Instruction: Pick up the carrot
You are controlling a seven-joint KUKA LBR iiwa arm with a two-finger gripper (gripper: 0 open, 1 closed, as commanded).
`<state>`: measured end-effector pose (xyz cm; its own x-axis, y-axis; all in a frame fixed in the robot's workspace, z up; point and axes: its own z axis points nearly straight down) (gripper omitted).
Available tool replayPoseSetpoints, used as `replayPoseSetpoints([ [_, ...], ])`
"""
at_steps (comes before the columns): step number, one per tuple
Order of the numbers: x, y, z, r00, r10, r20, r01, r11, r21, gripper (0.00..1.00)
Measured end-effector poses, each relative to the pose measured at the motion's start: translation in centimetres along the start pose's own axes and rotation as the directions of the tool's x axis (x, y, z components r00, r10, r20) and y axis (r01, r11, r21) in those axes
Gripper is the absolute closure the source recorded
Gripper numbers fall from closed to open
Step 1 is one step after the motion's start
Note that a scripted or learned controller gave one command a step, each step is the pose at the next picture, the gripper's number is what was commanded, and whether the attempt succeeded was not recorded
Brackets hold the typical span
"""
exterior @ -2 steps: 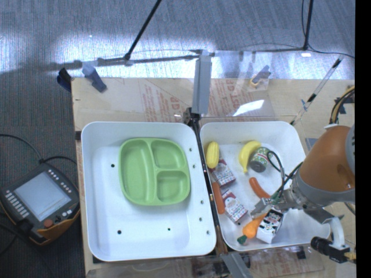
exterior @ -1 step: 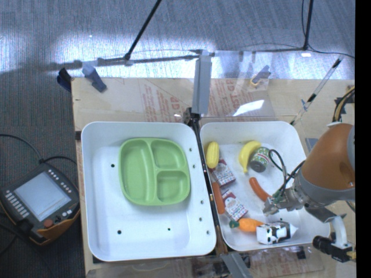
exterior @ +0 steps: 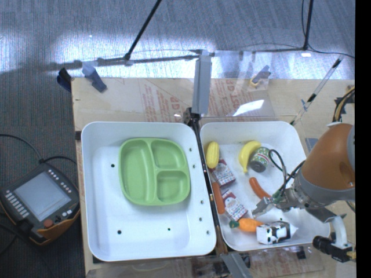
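We are in the approach step: the carrot (exterior: 250, 225) has not been grasped. It lies flat on the floor of the right bin (exterior: 290, 133), toward the near edge, its green leafy end pointing left and its orange body running right. Just beside it on the right is a small black-and-white carton (exterior: 272, 233), close enough that we cannot say whether the two touch. Just beyond it lies a red-and-white packet (exterior: 233, 205).

Our gripper (exterior: 265, 205) hangs in the same bin, a little farther back and to the right of the carrot, with the arm (exterior: 327, 167) coming in from the right. Its fingers look spread apart with nothing between them, though they are small and dark here, so we hold that reading loosely.

We judge that the next move calls for a short shift toward the near-left, bringing the gripper over the thick middle of the carrot, then turning the fingers across its length before going down. The tight spot is the carton: a finger landing on that side could strike or shove it.

Elsewhere in the right bin are a corn cob (exterior: 212, 154), a banana (exterior: 248, 154), a small can (exterior: 260, 159) and a sausage (exterior: 258, 187). The left bin (exterior: 95, 213) holds a green divided plate (exterior: 154, 171), well away from the work.
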<state>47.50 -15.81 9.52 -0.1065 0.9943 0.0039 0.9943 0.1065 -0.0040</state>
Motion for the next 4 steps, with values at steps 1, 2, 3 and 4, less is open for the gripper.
replayPoseSetpoints([
  [1, 4.8, 0.5, 1.0, 0.973, 0.229, 0.000, -0.229, 0.973, 0.002, 0.00],
  [2, 4.8, 0.4, 0.1, 0.972, 0.233, -0.001, -0.233, 0.972, 0.006, 1.00],
  [3, 4.8, 0.4, 0.1, 0.972, 0.233, -0.001, -0.233, 0.972, 0.006, 0.00],
  [4, 6.6, 0.7, 1.0, 0.973, 0.231, 0.001, -0.231, 0.973, 0.001, 0.00],
])
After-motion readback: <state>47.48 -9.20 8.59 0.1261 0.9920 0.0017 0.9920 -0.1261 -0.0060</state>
